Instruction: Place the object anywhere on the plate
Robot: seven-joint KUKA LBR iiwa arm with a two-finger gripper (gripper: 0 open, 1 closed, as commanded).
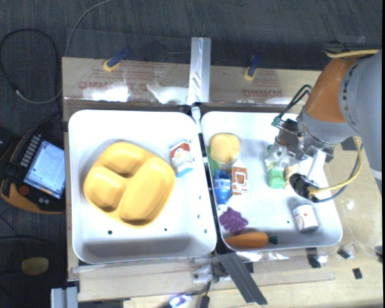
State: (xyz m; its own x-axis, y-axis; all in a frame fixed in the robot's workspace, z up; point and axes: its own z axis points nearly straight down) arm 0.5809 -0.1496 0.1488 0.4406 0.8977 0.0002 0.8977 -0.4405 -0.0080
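the gripper [283, 151] is being held low over the right bin [256, 122], directly above a green and white bottle [276, 172]. whether the bottle is being gripped cannot be told, since the wrist is hiding the grip. the bottle is standing roughly upright, its long axis running toward and away from the wrist, with its green base showing just below the gripper.

taking the bottle as the landmark: a small white can [305, 217] is lying below and to its right, a brown and white carton [239, 178] is standing to its left, and further left a yellow-lidded jar [224, 147] and a blue packet [222, 189] are sitting by the bin's edge. below and left, a purple toy [233, 221] and a carrot [247, 239] are resting.

the yellow plate [128, 181] is lying well to the left of the bottle, in the left bin [83, 236], with a small red and white carton [181, 157] beside it. the coming move is judged to be a carry leftward across the divider.
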